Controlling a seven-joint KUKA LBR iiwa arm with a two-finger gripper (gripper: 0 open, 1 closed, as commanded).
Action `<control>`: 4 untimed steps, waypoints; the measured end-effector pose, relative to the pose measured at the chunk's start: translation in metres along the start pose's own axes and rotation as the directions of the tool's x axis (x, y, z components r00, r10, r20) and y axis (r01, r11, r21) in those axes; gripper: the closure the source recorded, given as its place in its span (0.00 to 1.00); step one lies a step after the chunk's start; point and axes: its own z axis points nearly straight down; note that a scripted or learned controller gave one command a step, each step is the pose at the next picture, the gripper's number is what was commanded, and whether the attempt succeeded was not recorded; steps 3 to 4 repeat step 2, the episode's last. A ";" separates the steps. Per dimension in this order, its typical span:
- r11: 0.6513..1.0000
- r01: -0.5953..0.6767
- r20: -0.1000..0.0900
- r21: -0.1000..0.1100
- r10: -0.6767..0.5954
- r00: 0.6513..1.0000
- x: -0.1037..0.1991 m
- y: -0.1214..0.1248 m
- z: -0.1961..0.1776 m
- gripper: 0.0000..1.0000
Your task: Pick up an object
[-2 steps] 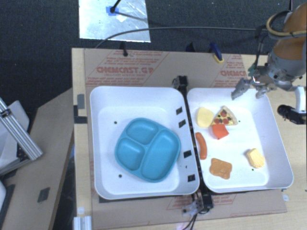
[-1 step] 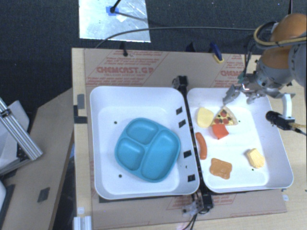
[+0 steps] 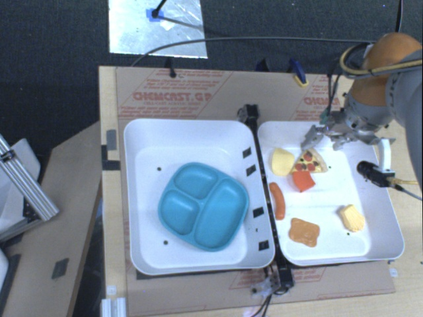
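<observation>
Here, the hand [image 3: 328,137] spreads wide, holding nothing, beside a triangular pizza slice [image 3: 310,161].

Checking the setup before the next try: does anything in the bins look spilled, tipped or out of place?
Nothing stands out. The blue plate lies flat in the left bin, and the toy foods lie apart in the right bin.

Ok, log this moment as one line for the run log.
arm: over right bin far end | gripper: above pizza slice, holding nothing seen | blue plate: left bin | pick: not yet done
</observation>
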 end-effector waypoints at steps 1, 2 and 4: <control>1.000 0.001 0.000 0.000 -0.001 1.000 0.001 0.000 0.046 0.00; 1.000 0.004 0.002 -0.009 -0.004 1.000 0.000 0.003 0.030 1.00; 1.000 0.004 0.002 -0.009 -0.004 1.000 0.000 0.003 0.030 1.00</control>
